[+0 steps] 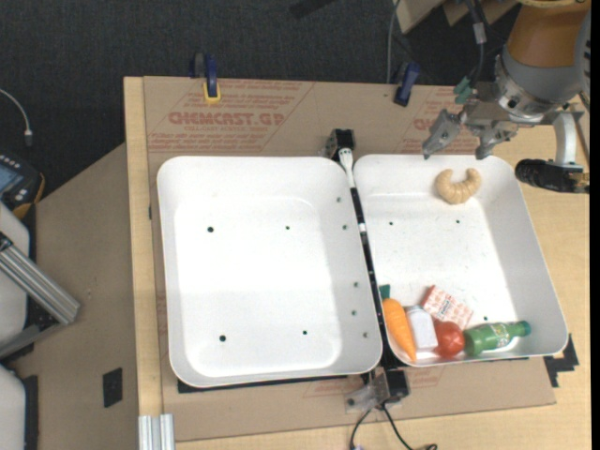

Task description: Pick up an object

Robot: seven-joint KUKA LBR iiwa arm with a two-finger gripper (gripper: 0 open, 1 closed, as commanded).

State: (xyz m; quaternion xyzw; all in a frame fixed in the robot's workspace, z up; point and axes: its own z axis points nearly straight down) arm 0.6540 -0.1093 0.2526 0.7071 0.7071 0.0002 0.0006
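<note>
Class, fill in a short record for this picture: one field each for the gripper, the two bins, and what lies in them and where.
gripper: open, hanging above the far edge of the right bin, nothing between its fingers
right bin: holds all the objects
far end: croissant, just below the gripper
near end: carrot, red-and-white packet, tomato, green bottle lying on its side, clustered together
left bin: white, with small dark dots on its floor
</note>
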